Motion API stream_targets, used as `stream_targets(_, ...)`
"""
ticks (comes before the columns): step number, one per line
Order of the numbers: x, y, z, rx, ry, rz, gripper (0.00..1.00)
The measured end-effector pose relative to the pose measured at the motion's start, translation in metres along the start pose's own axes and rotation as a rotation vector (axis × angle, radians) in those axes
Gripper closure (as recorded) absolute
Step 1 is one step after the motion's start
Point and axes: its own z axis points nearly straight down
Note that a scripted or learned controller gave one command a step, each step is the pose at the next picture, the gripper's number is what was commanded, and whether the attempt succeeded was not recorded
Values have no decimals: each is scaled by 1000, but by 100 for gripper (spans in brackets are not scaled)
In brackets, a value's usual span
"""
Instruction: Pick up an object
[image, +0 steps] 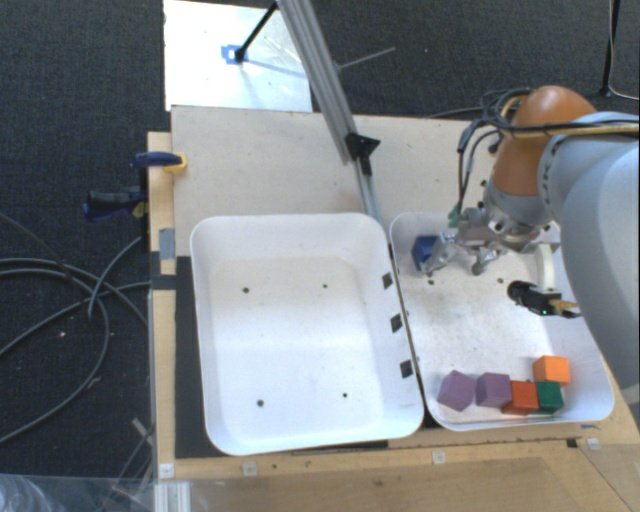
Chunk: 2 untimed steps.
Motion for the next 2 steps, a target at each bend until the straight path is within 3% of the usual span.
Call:
stream_targets(1,6,0,5,1,-10,11,0)
stream_targets(2,-78,-17,4,-57,-9,17,0)
